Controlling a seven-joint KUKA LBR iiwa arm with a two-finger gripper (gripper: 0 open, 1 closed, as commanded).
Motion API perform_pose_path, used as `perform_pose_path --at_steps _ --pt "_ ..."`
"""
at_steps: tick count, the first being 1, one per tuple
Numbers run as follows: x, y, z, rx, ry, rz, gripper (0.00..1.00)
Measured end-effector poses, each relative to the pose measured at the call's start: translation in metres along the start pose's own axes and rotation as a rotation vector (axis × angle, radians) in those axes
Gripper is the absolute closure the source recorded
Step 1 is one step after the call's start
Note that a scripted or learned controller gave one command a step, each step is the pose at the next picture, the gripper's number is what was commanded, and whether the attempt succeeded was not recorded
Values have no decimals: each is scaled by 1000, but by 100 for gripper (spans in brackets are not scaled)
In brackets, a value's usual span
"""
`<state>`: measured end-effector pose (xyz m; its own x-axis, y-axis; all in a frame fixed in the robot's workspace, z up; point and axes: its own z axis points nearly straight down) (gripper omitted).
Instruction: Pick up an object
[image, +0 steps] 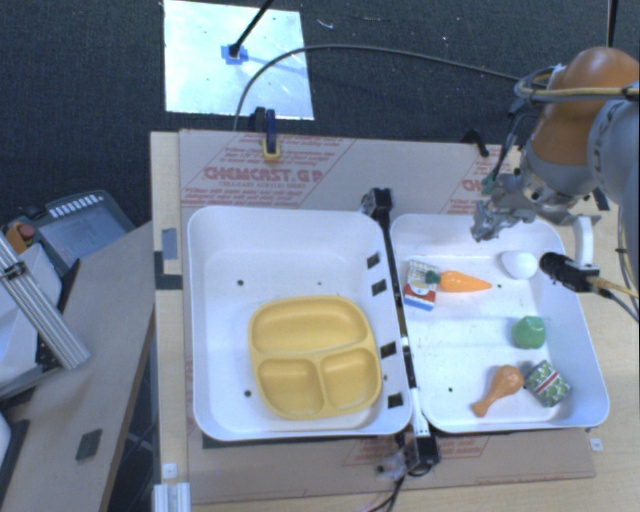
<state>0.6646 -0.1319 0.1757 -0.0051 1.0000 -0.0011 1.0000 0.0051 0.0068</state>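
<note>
Your left bin (215, 240) carries one item: a yellow divided tray (314, 355) lying flat in its lower middle, three compartments facing up, nothing in them. Black clips (378, 288) run down the seam where the two bins meet.

In your right bin (575, 330), starting from its left wall, a small red, white and green carton (421, 284) lies just beside the blunt end of an orange carrot (464, 283), whose tip points right. Lower down, an orange drumstick-shaped toy (498, 388) lies at a slant near the front rim. A green lumpy object (529, 331) sits mid-bin to its upper right, and a white egg-shaped object (518, 264) rests above that, near the far right corner. A green-and-white patterned packet (547, 383) lies tilted in the near right corner, just beside the drumstick's fat end.

Your gripper (487, 222) hangs over the far edge of the right bin, above and apart from the carrot and left of the egg-shaped object. The jaws point downward; whether they are spread or pressed together cannot be told from this angle. Nothing is seen between them.

Both bins rest on a printed cardboard sheet (300, 170) laid over the tabletop (110, 300).
</note>
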Motion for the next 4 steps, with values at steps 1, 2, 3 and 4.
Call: perform_pose_path --at_steps 1,2,3,4 --pt "0 2 -34 1 0 0 100" --pt "48 -25 -48 5 2 -3 100" --pt "97 -60 -56 8 3 -3 100" --pt "146 -97 -52 9 3 -4 100"
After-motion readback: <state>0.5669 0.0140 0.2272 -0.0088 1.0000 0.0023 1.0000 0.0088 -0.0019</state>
